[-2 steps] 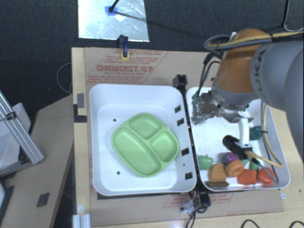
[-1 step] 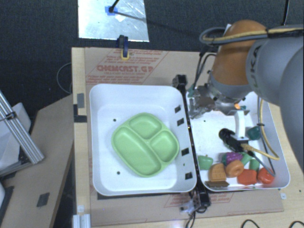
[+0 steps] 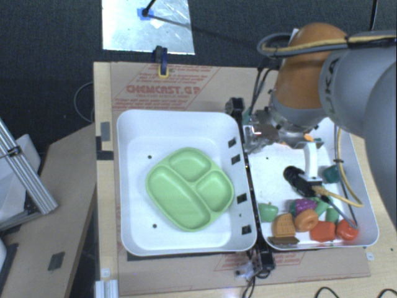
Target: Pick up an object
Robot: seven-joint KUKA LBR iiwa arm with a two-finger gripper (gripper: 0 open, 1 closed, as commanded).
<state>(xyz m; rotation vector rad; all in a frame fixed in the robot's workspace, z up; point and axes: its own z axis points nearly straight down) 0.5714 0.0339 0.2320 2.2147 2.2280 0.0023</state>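
In the right bin (image 3: 366,228), a cluster of toy food lies along the near edge: a green piece (image 3: 268,212), a tan waffle-like piece (image 3: 284,226), an orange piece (image 3: 306,220), purple grapes (image 3: 304,205), a red-orange block (image 3: 322,231) and a red round piece (image 3: 348,230). A teal piece (image 3: 330,174) lies a little farther back. My gripper (image 3: 254,135) hangs over the far left part of this bin, close to the divider between the bins and well apart from the toy cluster. The wrist covers much of the bin's far end.
The left bin (image 3: 136,135) holds a light green divided plate (image 3: 189,188). Black clips (image 3: 236,160) line the wall between the bins. A cardboard sheet (image 3: 164,89) lies under both bins, with a shiny sheet (image 3: 147,17) beyond it.
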